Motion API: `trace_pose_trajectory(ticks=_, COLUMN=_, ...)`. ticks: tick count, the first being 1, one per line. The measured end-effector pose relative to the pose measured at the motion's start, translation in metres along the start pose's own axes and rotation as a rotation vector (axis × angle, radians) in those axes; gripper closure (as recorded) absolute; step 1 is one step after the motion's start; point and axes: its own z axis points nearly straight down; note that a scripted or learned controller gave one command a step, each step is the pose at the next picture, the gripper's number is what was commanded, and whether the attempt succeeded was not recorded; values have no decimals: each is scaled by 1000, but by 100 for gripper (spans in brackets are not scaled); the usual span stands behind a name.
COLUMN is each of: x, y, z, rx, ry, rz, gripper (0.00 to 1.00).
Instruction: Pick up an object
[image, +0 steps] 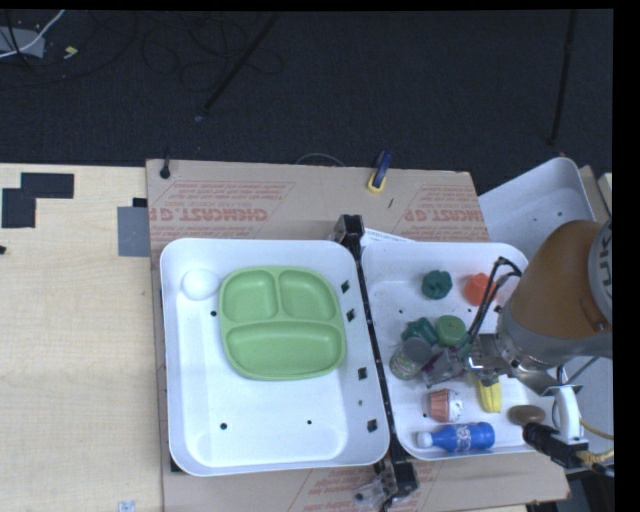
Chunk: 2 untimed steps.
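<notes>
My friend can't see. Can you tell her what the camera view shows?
A grey robot arm reaches from the right over the right bin, among small toys and a blue bottle. The left bin holds a green divided plate and a white ball.

Even, soft overhead light brightens the two white bins (190, 400), which glare slightly and lose surface detail; the floor (300, 80) behind falls dark, shadows stay faint, and the whole frame looks mildly soft and grainy

Single fixed overhead camera, slanting down on both white bins (190, 400).
</notes>
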Motion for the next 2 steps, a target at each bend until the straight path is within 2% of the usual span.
trace_pose_trajectory(ticks=1, x=2, y=0, z=42, rx=-5, ry=-1, rz=1, gripper=0)
trace_pose_trajectory(ticks=2, x=0, y=0, z=30, rx=-7, ry=-1, rz=8, gripper=100)
